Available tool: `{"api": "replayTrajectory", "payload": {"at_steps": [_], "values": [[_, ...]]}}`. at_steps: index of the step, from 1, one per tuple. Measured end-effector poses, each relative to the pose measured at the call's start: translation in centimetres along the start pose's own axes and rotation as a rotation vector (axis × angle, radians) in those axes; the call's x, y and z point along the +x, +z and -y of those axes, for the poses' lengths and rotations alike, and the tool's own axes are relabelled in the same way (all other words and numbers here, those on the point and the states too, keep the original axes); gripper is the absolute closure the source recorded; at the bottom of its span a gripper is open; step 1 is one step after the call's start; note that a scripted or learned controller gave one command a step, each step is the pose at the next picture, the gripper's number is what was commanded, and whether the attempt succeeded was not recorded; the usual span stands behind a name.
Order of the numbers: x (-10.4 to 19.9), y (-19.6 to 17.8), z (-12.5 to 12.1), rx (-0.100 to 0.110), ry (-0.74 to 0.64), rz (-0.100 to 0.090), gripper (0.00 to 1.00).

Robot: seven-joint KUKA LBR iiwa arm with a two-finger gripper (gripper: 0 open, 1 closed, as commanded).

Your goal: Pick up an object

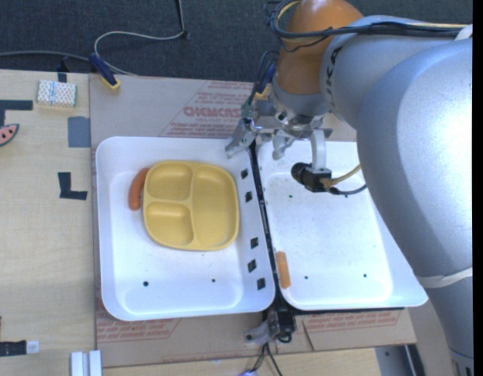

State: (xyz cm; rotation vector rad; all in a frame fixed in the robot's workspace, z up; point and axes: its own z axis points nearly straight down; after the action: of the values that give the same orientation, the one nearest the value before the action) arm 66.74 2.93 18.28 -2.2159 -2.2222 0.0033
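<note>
A yellow divided plate (190,204) lies in the left bin (120,288). An orange sausage-shaped piece (135,189) rests against the plate's left edge. A second small orange piece (282,269) lies in the right bin (343,241), close against the divider. My gripper (258,147) hangs over the far end of the divider between the two bins, well away from all three objects. Its fingers (236,146) look spread apart with nothing between them.
The arm's grey bulk covers the right bin's right side. A black part with a yellow cable (313,177) hangs off the wrist over the right bin. On the bench to the left are a sponge (56,93), a watermelon-slice toy (2,135) and black tape marks.
</note>
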Motion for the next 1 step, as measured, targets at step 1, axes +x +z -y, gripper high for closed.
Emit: {"api": "replayTrajectory", "payload": {"at_steps": [1], "values": [[0.00,-1.04,-0.04,-0.001,-0.001,0.001,1.00]]}}
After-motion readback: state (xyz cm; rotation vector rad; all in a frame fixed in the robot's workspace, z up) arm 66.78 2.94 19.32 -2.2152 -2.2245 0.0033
